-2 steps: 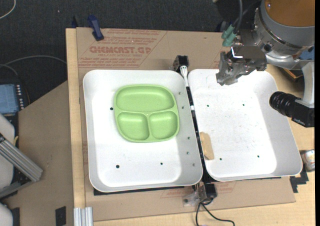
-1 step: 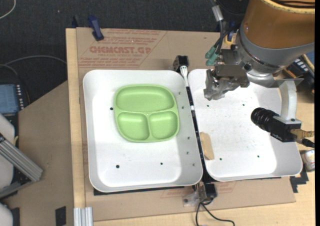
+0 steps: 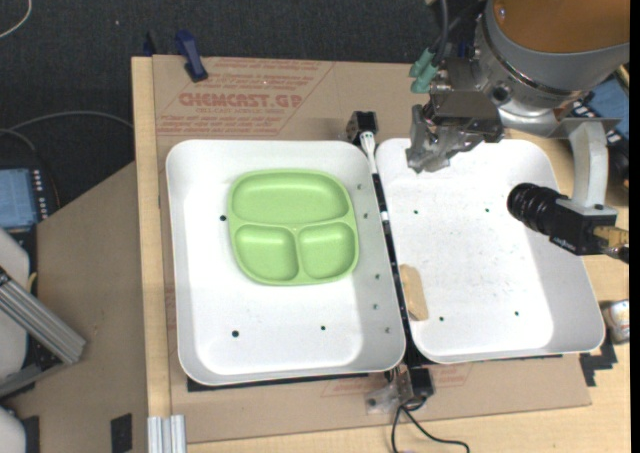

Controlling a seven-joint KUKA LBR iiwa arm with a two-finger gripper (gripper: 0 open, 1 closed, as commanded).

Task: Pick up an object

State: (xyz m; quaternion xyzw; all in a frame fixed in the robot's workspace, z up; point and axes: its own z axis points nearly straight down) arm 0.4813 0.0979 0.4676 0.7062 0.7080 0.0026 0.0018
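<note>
plate (image 3: 292, 225): green, three wells, flat in the left bin (image 3: 205, 326), left of centre frame.
gripper (image 3: 432, 159): upper right of frame, over the right bin (image 3: 500, 326), at its top-left corner; open or closed, cannot tell.
step: probably the reach towards the plate.
how: descend on a raised rim or divider, not a flat well.

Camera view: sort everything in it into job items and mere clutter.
Job:
green divided tray, in the left bin
gripper, above the right bin

Clutter:
blue clip, at the cardboard sheet edge
tan strip, where the bins meet
</note>
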